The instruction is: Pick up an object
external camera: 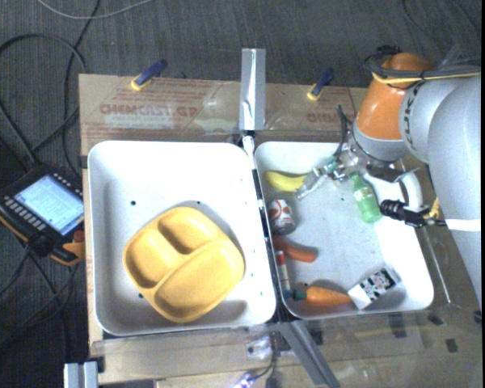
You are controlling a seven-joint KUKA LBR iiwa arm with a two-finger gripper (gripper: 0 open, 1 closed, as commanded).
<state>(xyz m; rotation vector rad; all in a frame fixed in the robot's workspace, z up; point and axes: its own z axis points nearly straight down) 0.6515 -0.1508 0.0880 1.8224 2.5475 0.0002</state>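
Gripper over curved smooth yellow banana, right bin

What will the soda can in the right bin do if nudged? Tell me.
The soda can seems to lie on its side against the right bin's left wall, so it would probably roll. It looks small and likely light. Its smooth, rounded surface may slip in the gripper.

We see bare floor in the middle of the right bin, open from above. Things ring it: a banana and a green bottle at the far side, a can and a sausage along the left wall, a carrot and a small box at the near edge. The arm overhangs the far right corner. In the left bin, a yellow divided plate fills the near middle, with bare floor beyond it.
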